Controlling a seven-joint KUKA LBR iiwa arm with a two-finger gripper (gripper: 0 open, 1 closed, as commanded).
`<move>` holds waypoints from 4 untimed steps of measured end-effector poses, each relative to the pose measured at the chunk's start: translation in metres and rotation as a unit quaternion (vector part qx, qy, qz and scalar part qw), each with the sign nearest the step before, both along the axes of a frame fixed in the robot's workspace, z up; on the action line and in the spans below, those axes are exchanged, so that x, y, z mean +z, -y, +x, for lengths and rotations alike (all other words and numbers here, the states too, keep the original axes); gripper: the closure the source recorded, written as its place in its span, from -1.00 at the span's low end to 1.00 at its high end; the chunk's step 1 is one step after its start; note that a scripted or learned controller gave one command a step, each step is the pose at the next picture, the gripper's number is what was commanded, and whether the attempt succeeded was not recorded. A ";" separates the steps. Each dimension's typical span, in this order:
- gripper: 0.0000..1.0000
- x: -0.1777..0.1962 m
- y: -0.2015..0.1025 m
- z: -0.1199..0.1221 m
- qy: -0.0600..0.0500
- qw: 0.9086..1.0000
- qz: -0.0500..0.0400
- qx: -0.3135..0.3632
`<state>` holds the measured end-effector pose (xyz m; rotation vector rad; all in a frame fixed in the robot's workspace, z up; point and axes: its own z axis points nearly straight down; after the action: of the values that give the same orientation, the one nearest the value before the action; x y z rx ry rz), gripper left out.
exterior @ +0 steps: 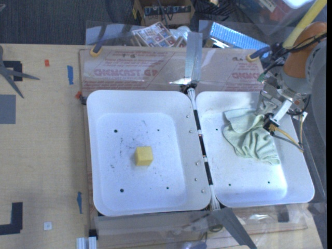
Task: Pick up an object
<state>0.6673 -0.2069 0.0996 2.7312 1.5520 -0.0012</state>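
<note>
Two shallow white plastic bins sat side by side on a pale wooden bench (41, 139), their inner rims meeting along a central seam. The left bin (98, 113) held a small yellow foam-like cube (144, 156) resting a little below the middle of its floor, well apart from every wall, with a few dark specks and scuff marks scattered on the floor around it. The right bin (290, 191) held a crumpled pale green cloth (249, 136) lying in its upper half, bunched in folds and trailing down toward the bin's right side.

The grey arm with its orange band (306, 45) reached in from the right, and the two-finger gripper (263, 110) stood low at the cloth's upper right edge — touching it or just above it, the slant of the view did not settle which. Whether the gripper was released, clenched or grasping any of the cloth could not be told. The cube lay untouched, far from the gripper.

Behind the bins a clear plastic sheet with red lettering (129, 69) stood upright, and a short strip of blue tape (70, 74) was stuck to the bench at the left.
</note>
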 end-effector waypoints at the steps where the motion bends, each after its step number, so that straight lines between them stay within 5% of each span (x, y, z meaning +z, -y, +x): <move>1: 1.00 -0.008 -0.032 -0.109 0.007 0.970 -0.002 0.245; 2: 1.00 -0.009 -0.008 -0.057 0.006 1.000 -0.002 0.011; 3: 1.00 -0.007 -0.005 -0.100 0.001 1.000 0.000 -0.028; 4: 1.00 -0.009 0.004 -0.162 0.007 0.977 0.001 -0.214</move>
<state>0.5052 -0.2104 0.0909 2.9950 0.9308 0.0191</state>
